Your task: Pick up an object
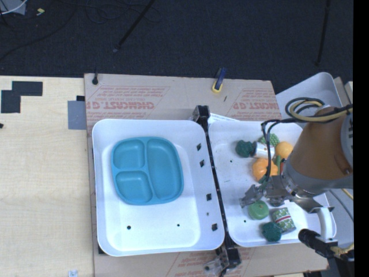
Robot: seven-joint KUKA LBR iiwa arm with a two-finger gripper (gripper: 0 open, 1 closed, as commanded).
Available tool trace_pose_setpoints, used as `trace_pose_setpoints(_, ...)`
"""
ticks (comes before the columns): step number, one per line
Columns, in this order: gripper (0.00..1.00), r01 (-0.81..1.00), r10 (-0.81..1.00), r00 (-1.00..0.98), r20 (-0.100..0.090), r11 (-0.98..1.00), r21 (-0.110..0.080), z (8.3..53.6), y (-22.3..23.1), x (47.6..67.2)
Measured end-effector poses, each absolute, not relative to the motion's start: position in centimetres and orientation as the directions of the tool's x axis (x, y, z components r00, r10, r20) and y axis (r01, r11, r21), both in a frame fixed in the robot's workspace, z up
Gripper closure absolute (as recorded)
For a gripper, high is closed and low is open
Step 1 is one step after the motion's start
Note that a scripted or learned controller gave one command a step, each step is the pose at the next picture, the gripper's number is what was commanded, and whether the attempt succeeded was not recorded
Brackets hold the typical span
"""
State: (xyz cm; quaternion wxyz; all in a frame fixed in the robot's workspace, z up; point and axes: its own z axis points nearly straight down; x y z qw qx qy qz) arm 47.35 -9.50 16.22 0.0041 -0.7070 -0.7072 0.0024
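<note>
White plastic of the right bin (233,224) lies under my gripper (258,194), which hangs low over a cluster of small things; whether my jaws stand open or closed I cannot tell. Nearest the front edge sits a dark green lump (271,231), with a green-and-white packet (283,217) beside it and a pale green round piece (258,210) just below my gripper. Further back lie an orange ball (260,167) and a dark green piece (245,148). Across the divider, the left bin (109,229) holds a blue sectioned tray (147,169).
</note>
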Motion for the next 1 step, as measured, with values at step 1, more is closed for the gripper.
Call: trace_pose_setpoints(1, 0.00, 1.000, 1.000, -0.001, 0.003, 0.001, -0.010, 10.05, -8.90, 46.60)
